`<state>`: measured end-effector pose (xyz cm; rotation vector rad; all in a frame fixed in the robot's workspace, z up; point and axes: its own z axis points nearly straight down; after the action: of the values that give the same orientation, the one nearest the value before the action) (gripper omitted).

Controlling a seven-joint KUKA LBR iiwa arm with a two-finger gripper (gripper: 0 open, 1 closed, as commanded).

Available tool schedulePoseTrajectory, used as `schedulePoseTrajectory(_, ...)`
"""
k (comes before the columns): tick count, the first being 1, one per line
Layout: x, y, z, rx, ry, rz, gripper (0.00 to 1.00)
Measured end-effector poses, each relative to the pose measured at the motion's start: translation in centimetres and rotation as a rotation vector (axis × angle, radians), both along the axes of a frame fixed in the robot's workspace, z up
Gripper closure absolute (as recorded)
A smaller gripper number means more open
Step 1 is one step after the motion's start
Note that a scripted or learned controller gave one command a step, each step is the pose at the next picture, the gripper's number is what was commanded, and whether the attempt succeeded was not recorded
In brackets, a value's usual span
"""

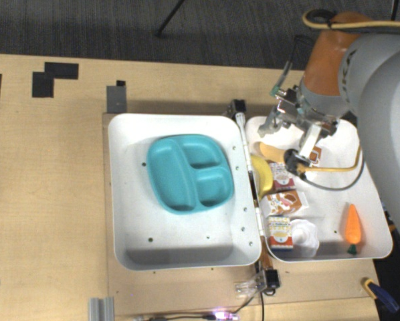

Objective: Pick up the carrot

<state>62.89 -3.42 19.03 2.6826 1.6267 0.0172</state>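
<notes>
Carrot (352, 226) lies alone at about 5 o'clock in the right bin (334, 209), green end toward 6. It is well apart from the banana (259, 170) and snack packets (283, 203) crowded along the 9 o'clock wall, so it looks open to a straight drop. Gripper (275, 122) hangs over that bin's 11 o'clock corner with nothing visibly held; wide or narrow, I cannot tell, and it would have to travel toward 5 o'clock.
</notes>
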Motion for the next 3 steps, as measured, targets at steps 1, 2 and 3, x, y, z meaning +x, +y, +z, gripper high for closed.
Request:
schedulePoseTrajectory(1, -1.51, 1.9, -0.53, -0.001, 0.011, 0.054, 0.0)
schedulePoseTrajectory(2, -1.51, 1.88, -0.54, -0.002, 0.011, 0.054, 0.0)
schedulePoseTrajectory(3, -1.51, 1.88, -0.54, -0.002, 0.011, 0.054, 0.0)
